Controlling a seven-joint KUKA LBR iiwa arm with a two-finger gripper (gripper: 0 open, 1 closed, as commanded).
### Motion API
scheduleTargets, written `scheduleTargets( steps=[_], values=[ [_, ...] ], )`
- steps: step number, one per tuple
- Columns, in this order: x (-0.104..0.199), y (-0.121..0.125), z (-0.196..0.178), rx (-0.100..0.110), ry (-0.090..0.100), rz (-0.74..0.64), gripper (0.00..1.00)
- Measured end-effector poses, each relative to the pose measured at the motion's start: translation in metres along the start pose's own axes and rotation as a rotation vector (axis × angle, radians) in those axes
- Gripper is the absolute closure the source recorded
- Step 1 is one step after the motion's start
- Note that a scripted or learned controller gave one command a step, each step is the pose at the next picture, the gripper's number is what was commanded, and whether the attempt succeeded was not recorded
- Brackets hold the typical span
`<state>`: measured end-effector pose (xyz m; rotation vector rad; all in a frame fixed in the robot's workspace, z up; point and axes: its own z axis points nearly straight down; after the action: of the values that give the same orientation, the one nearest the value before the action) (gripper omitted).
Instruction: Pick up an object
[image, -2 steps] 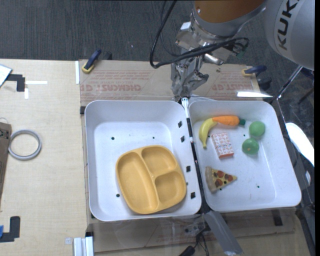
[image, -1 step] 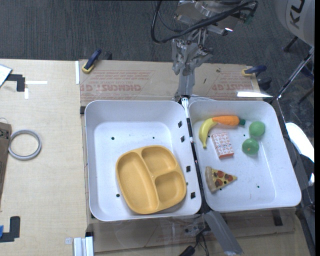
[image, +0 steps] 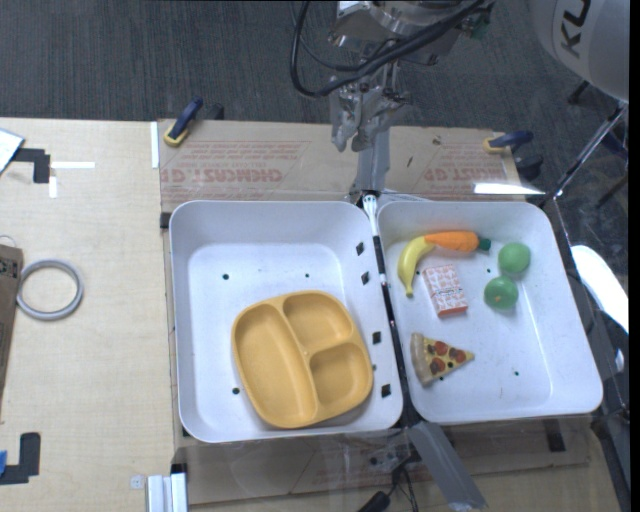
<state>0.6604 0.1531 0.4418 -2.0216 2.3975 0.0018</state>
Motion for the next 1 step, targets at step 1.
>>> scheduleTargets(
  steps=[1],
  values=[
    [-0.0128, 0.0026, 0.0003, -0.001, 0.0, -0.291, 1.0]
  ],
)
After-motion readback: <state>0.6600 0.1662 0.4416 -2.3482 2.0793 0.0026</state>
